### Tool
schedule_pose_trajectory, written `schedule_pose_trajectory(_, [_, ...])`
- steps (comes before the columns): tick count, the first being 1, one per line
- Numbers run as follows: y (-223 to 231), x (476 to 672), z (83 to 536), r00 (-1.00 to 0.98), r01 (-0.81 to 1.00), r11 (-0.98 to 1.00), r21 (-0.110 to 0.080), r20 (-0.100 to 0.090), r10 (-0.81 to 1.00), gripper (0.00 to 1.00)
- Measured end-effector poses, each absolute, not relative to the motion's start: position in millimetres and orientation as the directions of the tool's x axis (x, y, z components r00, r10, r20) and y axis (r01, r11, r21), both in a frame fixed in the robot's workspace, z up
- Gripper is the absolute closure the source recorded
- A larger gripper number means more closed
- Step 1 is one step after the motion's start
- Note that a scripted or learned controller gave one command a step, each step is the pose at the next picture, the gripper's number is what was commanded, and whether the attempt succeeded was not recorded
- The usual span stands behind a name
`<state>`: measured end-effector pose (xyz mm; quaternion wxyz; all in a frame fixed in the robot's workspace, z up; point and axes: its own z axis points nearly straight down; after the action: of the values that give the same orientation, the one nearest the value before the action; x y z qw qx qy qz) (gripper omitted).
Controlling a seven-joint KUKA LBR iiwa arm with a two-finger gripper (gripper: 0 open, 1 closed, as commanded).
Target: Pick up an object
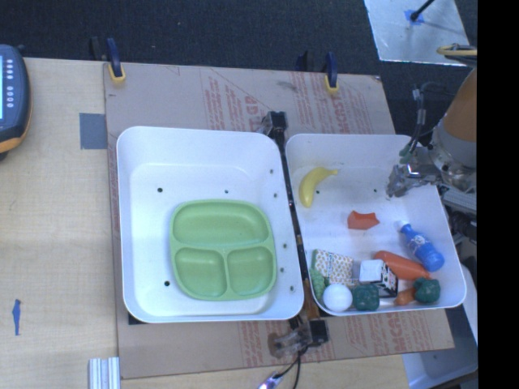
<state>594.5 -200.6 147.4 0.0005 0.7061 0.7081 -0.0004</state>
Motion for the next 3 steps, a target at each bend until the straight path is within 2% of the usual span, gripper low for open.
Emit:
schedule_pose_trajectory(1, [-145.3,565.8,200.8,-0.007,1.0,0.007,-0.002,0.003,1.0,1.0])
schedule_pose_trajectory(2, [-147.7,566.3,197.9,-0.004,1.0,0.004,-0.004,0.002,1.0,0.0])
schedule_pose_trajectory(3, [-132.5,554.8,85.8,-0.005,1.0,0.005,-0.012,0.002,1.0,0.0])
